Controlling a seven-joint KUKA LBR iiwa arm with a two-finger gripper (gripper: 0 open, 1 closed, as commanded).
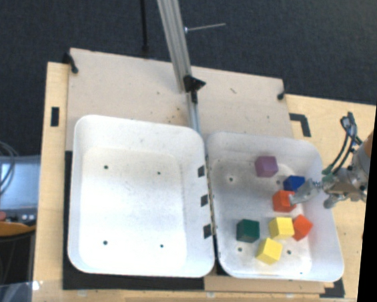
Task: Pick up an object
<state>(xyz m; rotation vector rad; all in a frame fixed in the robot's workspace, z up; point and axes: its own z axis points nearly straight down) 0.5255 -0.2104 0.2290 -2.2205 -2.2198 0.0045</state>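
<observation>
- Nearest the camera's lower edge, the counter carries two white bins side by side; the left bin has nothing in it but a few dark specks.
- The right bin holds all the candidates for the pick. Closest to the front lies a yellow cube, with a dark green cube just beside it to the left.
- A little farther back sits a second yellow cube, touching or nearly touching an orange-red cube on its right.
- Behind those, another orange cube lies just under a blue cube; the two look to be in contact. A pale purple cube stands apart, farther back and to the left.
- The pincer reaches in from the right, its tip right beside the blue and orange cubes. Whether it is wide or narrow I cannot tell; the tip is too small and blurred, and no cube is plainly seen clamped in it.
- My judgement: the approach step is in hand, with the blue or the orange cube as the likely target. Nothing looks lifted yet.
- The next move calls for settling squarely over one cube, not straddling both, then closing and rising straight up; the crowding here could spoil the grasp.
- Farthest back, a slanted metal rail crosses the bare board beyond the bins.
</observation>
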